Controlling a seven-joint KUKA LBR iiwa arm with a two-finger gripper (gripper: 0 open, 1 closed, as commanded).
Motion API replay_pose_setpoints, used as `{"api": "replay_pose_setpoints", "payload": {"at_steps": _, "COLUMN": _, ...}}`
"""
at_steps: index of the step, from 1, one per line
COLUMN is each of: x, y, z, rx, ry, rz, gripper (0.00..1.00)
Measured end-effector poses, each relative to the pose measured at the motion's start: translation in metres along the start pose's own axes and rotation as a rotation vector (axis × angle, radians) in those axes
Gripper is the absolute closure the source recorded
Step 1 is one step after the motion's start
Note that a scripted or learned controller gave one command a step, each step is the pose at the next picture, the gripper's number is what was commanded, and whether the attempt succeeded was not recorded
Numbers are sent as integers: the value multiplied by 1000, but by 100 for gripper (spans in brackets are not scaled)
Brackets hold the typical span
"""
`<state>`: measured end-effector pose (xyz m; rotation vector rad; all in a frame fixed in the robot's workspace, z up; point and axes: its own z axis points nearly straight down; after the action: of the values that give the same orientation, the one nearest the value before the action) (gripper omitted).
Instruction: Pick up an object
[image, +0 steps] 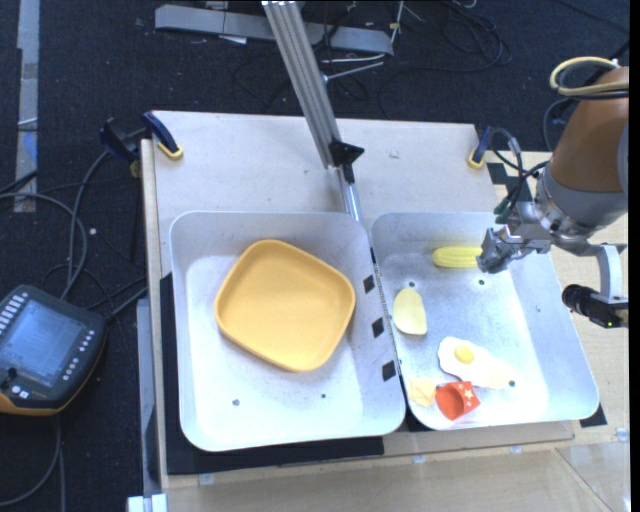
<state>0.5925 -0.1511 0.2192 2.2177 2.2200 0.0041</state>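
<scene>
Gripper (494, 258) low in right bin (560, 330), upper right of frame, touching right end of yellow corn piece (455, 258); fingers dark, too small to tell. Arm partly cut off at edge. Yellow plate (285, 303) in left bin (195, 300). Fried egg (472, 362), red piece (458, 399) lower right.

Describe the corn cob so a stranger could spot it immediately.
Look in the right-hand white bin, at its far end near the gripper. The corn cob lies there: a short, yellow, bumpy cylinder, unlike the flat fried egg and pale slice nearer the front.
</scene>
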Motion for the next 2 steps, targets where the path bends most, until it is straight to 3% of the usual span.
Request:
{"api": "replay_pose_setpoints", "payload": {"at_steps": 1, "x": 0, "y": 1, "z": -53, "rx": 0, "ry": 0, "rz": 0, "gripper": 100}}
{"api": "replay_pose_setpoints", "payload": {"at_steps": 2, "x": 52, "y": -2, "z": -56, "rx": 4, "ry": 2, "rz": -3, "gripper": 100}}
